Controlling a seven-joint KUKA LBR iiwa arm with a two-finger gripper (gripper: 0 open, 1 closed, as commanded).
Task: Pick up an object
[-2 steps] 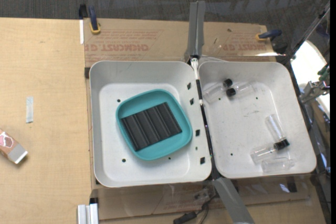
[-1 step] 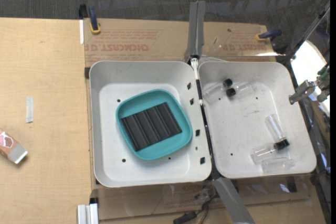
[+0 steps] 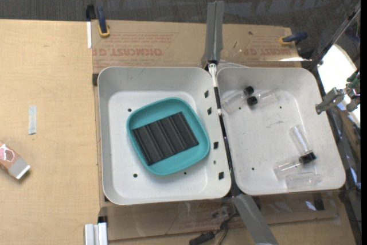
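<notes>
In the left bin [image 3: 114,123] lies a teal tray [image 3: 195,149] with a black ribbed insert [image 3: 165,136]. Several clear plastic tubes with black caps are in the right bin [image 3: 269,181]. Two caps [image 3: 249,96] sit near its back left. Another capped tube [image 3: 298,162] lies at its front right, beside a bare clear tube [image 3: 297,137]. A grey metal part of my gripper [image 3: 335,100] pokes in over the right bin's right rim, well clear of every object.
On the wooden bench left of the bins rest a small grey strip [image 3: 32,120] and a red-and-white packet [image 3: 11,160]. Clamps [image 3: 102,24] hold the cardboard behind the bins. A grey divider post [image 3: 214,31] stands between them.
</notes>
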